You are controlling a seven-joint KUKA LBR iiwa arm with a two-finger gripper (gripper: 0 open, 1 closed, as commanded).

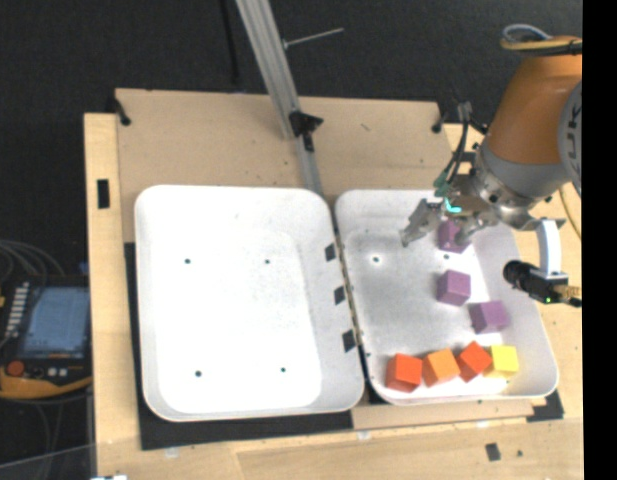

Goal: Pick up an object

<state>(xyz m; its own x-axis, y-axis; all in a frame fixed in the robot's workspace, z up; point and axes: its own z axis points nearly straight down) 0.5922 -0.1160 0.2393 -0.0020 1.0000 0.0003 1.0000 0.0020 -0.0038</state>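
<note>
The scene is lit evenly from above. The two shallow white plastic bins [238, 298] are rendered bright, nearly washed out, while the dark floor [108, 28] is left dim. Only soft shadows are cast. Fine detail is slightly blurred throughout.

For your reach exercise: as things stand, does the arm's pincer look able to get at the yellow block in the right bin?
Probably yes. The yellow block lies uncovered near the right bin's front rim, an orange block touching one side; the pincer hovers farther back.

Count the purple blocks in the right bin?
3. One purple block sits at the gripper, one lies mid-bin, one nearer the right wall. The arm may hide more.
</note>
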